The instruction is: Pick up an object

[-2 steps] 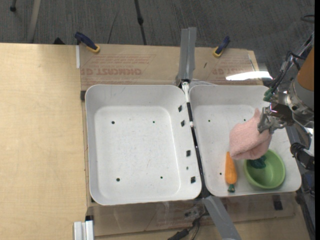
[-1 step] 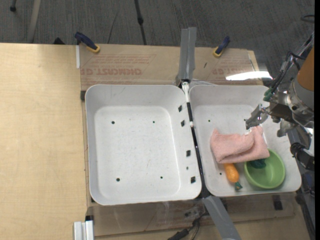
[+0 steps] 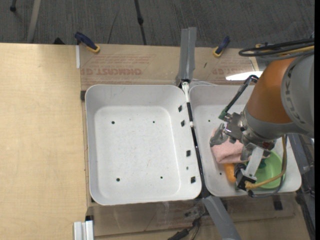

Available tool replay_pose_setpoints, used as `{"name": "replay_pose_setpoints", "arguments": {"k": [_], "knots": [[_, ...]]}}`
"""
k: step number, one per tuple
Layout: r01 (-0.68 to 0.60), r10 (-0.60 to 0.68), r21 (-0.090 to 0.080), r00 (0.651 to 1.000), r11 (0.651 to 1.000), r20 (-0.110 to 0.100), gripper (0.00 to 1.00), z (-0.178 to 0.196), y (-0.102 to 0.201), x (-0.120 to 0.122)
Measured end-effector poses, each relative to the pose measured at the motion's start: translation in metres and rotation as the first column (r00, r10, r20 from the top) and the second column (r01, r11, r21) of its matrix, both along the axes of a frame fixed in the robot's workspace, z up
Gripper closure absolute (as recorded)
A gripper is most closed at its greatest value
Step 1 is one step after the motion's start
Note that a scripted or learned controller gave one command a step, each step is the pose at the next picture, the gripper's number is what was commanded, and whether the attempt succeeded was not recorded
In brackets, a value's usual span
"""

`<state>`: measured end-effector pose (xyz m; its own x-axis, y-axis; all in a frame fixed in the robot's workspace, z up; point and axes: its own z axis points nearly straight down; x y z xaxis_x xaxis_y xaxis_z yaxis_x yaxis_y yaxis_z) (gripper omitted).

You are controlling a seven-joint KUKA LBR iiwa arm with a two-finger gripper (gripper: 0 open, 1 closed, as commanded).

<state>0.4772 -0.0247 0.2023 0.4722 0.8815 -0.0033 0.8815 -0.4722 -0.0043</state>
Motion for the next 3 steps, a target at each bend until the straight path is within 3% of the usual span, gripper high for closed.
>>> {"name": "replay_pose_setpoints", "arguments": {"k": [1,2,3], "knots": [[0.055,-0.055,0.0,0.999,0.999,0.0,0.0,-0.045,-0.077,-0.001],[0.279,-0.279,0.003,0.96,0.96,0.005,0.0,-0.101,-0.07,0.001],[0.231,-0.231,-0.001,0.973,0.973,0.002,0.0,-0.084,-0.162,0.099]]}}
